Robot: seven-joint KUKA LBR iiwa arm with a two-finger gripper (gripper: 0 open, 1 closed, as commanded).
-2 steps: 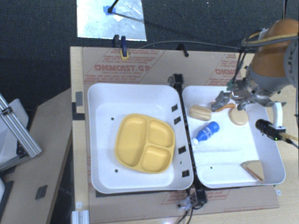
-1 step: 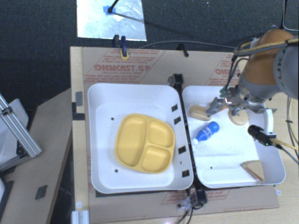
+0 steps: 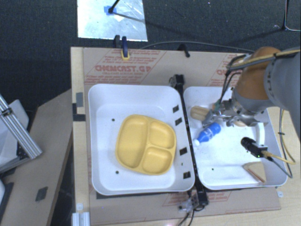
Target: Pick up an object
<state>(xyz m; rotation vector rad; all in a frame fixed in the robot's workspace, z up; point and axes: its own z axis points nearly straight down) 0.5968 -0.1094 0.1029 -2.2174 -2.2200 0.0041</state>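
The arm's bulk hides the end effector (image 3: 221, 113) above the blue bottle (image 3: 208, 132); its grip state is unreadable.

My arm (image 3: 282, 81) shows at the right of the frame as a thick, rounded grey casing with a smooth matte finish. Toward the wrist sits a bulging orange band (image 3: 251, 79), glossy enough to catch the light along its top. A thin dark cable loops off the upper side of that band, and another pale line runs across the grey shell. Below the band the gripper (image 3: 225, 113) looks like a compact cluster of silvery metal parts, too small for detail.
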